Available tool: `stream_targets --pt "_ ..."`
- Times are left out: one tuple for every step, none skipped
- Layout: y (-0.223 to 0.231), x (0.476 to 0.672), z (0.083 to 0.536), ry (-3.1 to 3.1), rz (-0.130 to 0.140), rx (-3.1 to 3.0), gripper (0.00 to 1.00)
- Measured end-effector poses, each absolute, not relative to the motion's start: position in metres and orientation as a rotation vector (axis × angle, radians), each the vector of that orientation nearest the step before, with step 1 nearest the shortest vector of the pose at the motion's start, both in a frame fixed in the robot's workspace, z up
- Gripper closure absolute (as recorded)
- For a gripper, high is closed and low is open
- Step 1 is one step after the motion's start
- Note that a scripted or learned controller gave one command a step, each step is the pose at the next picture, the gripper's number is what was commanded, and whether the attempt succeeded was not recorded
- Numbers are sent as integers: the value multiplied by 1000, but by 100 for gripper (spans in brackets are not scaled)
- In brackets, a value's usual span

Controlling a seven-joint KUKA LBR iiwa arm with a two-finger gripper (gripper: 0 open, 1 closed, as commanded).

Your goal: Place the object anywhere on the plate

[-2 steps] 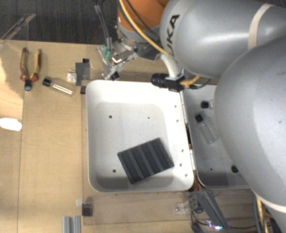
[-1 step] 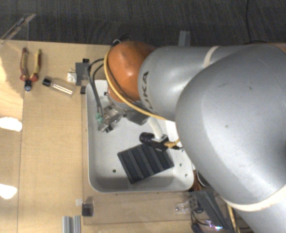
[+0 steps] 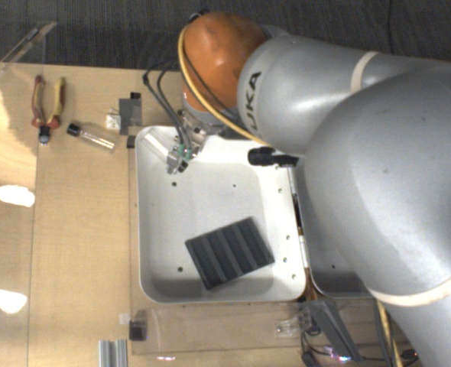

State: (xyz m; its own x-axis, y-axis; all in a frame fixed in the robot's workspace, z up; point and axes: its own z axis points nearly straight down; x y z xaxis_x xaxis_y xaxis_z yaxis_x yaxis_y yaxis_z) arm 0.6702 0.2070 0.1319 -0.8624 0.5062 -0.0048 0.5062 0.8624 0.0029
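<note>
A dark, ribbed rectangular plate (image 3: 229,252) lies tilted in the near part of the left white bin (image 3: 157,228). The gripper (image 3: 180,157) hangs over the bin's far left corner, under the orange band of the arm (image 3: 222,52). A small greenish bit shows at the gripper's tip, too small to identify. The big grey arm covers the right of the view and hides most of the right bin.
On the wooden bench left of the bin lie red-handled pliers (image 3: 47,105), a small clear tube (image 3: 92,136) and a grey bracket (image 3: 131,113). A corner of the right bin (image 3: 329,281) shows under the arm. Cables (image 3: 158,90) loop beside the wrist.
</note>
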Motion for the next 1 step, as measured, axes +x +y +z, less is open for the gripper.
stream_targets --pt "226 665 101 3045 6 726 100"
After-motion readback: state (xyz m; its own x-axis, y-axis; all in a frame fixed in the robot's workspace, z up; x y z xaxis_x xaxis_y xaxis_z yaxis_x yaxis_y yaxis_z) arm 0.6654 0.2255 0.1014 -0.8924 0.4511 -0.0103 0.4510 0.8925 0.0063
